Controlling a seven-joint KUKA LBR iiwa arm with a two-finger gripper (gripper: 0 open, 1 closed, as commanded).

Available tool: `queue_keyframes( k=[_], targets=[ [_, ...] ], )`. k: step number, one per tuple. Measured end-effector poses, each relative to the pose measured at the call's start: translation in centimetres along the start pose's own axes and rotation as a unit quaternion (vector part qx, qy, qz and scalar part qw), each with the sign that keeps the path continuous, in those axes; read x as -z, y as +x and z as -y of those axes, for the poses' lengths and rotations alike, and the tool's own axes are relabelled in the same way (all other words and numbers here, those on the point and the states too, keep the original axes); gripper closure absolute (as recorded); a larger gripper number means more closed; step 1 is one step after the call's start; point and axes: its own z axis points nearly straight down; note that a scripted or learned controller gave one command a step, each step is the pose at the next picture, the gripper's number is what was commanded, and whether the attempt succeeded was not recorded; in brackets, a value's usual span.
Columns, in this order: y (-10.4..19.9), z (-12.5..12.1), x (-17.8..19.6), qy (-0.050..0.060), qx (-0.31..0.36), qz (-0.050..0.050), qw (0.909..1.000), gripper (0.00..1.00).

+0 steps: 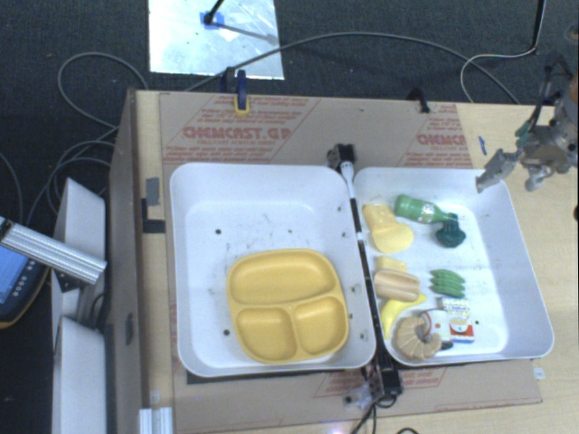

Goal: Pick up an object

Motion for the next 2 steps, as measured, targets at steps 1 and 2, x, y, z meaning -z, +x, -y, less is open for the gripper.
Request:
queue_keyframes(
  k=[1, 2],
  targets=[
    [0.3, 0.5, -9.3, 0.001, -0.001, -0.001, 1.0000, 0.00],
    [2.7, 2.6, -18.3, 0.000, -0.001, 0.000, 1.0000, 0.00]
  ],
)
